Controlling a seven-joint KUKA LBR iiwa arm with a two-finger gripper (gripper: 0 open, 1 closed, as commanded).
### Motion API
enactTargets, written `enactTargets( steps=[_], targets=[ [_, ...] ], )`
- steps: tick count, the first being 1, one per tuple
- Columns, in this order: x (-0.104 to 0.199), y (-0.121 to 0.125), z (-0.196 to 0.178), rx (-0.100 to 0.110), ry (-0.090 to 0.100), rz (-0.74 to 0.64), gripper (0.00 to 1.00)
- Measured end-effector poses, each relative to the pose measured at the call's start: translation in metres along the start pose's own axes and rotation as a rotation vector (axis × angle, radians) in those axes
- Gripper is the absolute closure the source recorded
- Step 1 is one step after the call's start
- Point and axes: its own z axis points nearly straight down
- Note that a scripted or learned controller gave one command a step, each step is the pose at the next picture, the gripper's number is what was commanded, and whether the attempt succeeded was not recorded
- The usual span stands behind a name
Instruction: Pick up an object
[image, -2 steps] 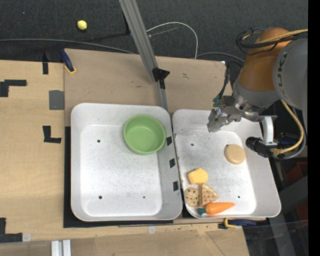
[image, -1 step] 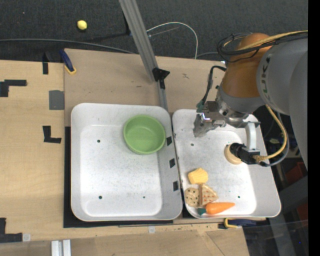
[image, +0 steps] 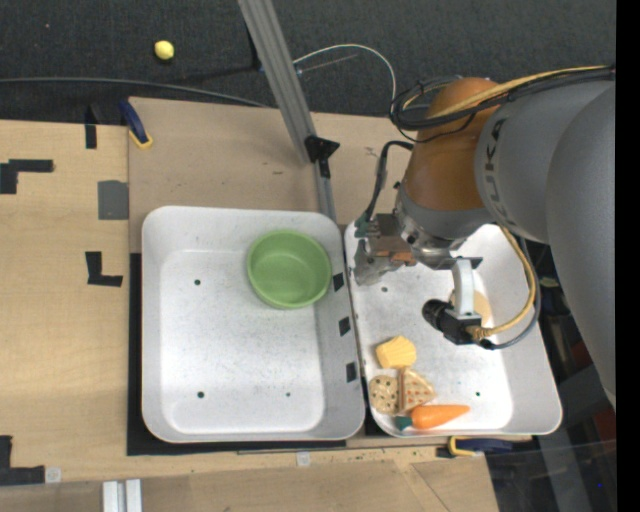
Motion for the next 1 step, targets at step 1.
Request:
enactTargets(
  steps=[1],
  targets=[
    [0.0557, -0.0309, -0.0098, 0.0, 0.001, -0.001, 1.0]
  ],
)
